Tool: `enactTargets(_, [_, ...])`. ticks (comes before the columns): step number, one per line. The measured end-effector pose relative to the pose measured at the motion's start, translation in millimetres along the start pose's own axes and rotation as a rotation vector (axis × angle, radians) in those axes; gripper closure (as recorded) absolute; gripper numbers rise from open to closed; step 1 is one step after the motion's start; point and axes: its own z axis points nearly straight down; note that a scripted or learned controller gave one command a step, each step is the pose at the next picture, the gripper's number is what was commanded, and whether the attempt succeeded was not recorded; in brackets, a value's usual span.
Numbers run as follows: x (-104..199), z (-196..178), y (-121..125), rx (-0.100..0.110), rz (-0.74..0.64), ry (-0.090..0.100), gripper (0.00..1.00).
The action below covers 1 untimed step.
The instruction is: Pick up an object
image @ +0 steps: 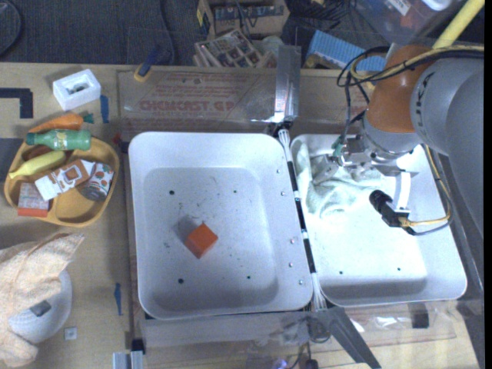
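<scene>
An orange block (pixel 202 240) lies alone near the middle of the left bin (pixel 154 160). The gripper (pixel 338 162) hangs over the far-left part of the right bin (pixel 430 275), apparently touching a crumpled pale cloth (pixel 327 198); whether it grips anything, I cannot tell.

The wooden bench (pixel 92 252) carries two white bins side by side, the left bin (pixel 146 206) and the right bin (pixel 438 275), touching along their middle edges. Left of them sit a yellow bowl (pixel 77 214), a small white box (pixel 76 88) farther back, and a pale cloth (pixel 34 283) at the near left corner.
</scene>
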Motion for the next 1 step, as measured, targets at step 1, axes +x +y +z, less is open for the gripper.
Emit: enactTargets(1, [-84.5, -8.0, 0.7, 0.006, 0.117, 0.0, 0.0])
